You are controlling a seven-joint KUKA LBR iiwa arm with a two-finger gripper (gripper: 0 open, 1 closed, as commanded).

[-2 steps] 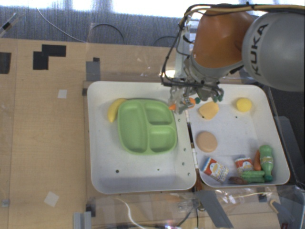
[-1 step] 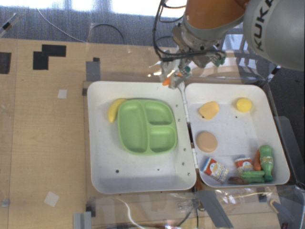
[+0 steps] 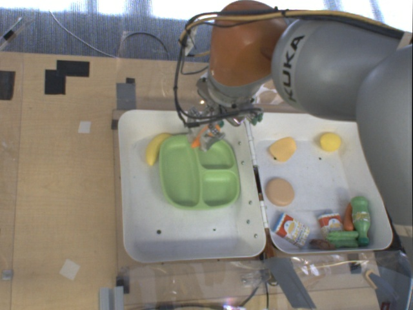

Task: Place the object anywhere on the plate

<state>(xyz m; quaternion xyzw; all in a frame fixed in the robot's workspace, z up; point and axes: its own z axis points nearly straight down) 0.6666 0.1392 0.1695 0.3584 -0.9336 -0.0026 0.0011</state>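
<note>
A green divided plate (image 3: 197,173) lies in the left bin (image 3: 187,237). My gripper (image 3: 208,136) hangs over the plate's far edge, above its upper right compartment, under the arm's orange wrist. A small orange object (image 3: 201,138) shows at the fingers, just above the plate rim; whether it is gripped is hard to tell. A yellow banana (image 3: 155,147) lies against the plate's far left edge.
The right bin (image 3: 368,173) holds a yellow lemon (image 3: 330,141), a yellow-orange piece (image 3: 282,148), a tan round piece (image 3: 280,191), a small carton (image 3: 292,229), a can (image 3: 330,222) and a green bottle (image 3: 360,219). The arm covers the upper right.
</note>
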